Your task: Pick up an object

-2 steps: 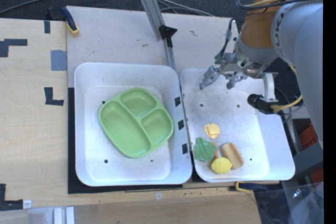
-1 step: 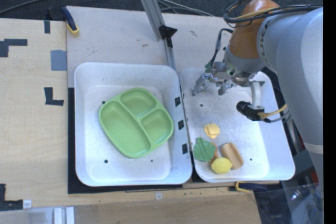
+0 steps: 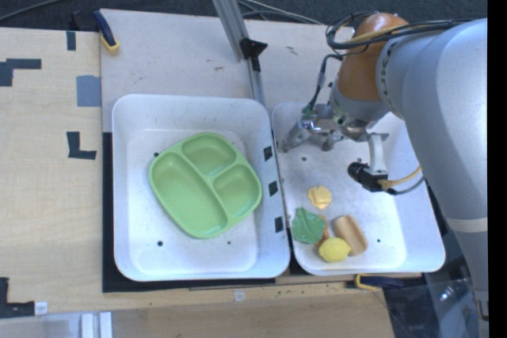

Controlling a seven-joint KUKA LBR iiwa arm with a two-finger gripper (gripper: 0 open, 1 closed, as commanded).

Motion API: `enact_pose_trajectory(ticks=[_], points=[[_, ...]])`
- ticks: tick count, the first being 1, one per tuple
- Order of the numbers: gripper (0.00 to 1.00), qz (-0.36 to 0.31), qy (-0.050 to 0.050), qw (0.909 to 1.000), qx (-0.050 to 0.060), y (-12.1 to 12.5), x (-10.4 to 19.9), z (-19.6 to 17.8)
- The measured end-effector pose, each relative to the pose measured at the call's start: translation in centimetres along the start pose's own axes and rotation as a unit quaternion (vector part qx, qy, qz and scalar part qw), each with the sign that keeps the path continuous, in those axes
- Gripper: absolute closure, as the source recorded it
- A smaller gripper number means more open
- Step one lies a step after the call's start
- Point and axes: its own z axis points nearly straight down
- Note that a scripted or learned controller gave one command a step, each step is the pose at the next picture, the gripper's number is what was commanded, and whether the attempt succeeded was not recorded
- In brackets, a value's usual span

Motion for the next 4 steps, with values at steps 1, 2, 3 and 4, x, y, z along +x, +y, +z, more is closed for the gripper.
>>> enact_pose_trajectory(ticks=[1, 2, 3, 4], points=[[1.00, -0.001, 0.001, 1.0000, 0.000, 0.0, 0.1, -1.1], [1.00, 0.001, 0.001, 1.0000, -0.003, 0.2, -0.2, -7.4], [1.00, 0.001, 0.000, 1.0000, -0.004, 1.0, -0.8, -13.3], [1.00, 0.000, 0.000, 1.0000, -0.004, 1.9, -1.3, -18.2]])
